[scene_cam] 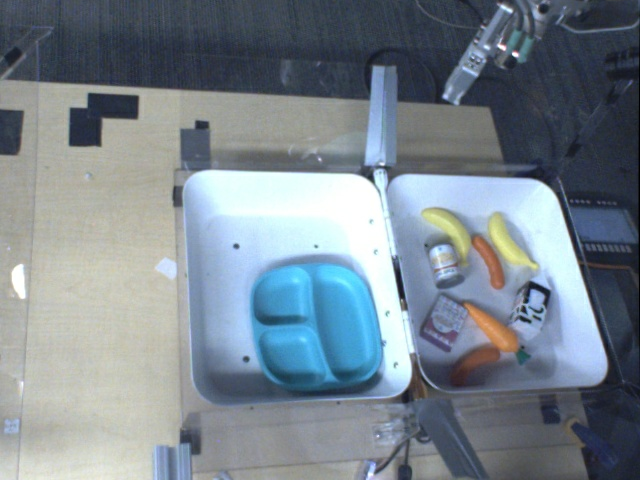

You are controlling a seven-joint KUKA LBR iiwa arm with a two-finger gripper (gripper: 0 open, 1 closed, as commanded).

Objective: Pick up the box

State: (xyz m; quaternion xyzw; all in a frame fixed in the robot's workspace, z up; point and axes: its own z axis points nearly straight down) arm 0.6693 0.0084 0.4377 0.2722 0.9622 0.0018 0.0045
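The box [445, 323] is small, flat and maroon with a pale label. It lies in the right bin [560, 218] near its left wall, just below a small can [444, 262] and touching a carrot [492, 328] on its right. My gripper [462, 83] hangs high beyond the bins' far edge, above the dark floor, well apart from the box and holding nothing that I can see.
The right bin also holds two bananas [447, 230] [511, 240], an orange sausage [488, 260], a red sausage [473, 363] and a black-and-white carton [530, 306]. A blue divided plate [315, 325] lies in the left bin [210, 228]. A metal post [382, 118] stands between the bins at the back.
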